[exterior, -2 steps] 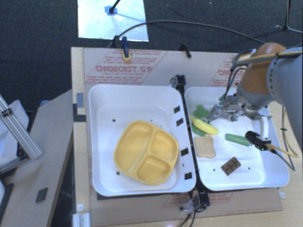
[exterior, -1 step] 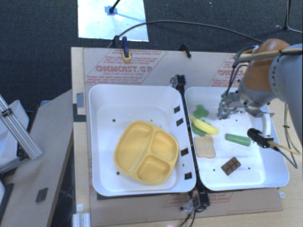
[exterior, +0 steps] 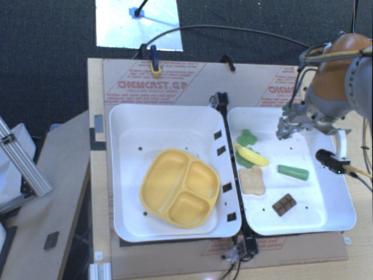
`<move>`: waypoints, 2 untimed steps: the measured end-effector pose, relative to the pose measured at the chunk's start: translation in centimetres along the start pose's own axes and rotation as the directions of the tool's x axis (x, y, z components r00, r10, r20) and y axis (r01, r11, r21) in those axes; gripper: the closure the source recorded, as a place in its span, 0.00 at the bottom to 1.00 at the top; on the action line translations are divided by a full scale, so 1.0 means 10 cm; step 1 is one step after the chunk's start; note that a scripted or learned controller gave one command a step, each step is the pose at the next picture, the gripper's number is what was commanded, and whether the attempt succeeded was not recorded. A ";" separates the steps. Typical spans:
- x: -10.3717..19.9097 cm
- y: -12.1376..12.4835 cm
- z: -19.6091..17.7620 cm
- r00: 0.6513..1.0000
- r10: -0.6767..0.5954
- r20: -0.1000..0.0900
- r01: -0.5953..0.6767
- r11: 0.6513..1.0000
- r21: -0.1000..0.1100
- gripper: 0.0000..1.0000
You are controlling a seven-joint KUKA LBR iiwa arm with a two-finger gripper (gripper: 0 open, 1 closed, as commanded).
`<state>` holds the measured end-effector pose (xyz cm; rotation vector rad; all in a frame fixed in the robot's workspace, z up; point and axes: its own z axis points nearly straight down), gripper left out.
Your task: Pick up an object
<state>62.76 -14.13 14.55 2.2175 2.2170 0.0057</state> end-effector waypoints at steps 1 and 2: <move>-0.06 -0.05 -0.60 1.000 0.000 0.001 0.000 1.000 -0.001 1.00; -0.06 -0.03 -1.05 1.000 -0.004 0.000 0.004 1.000 0.000 1.00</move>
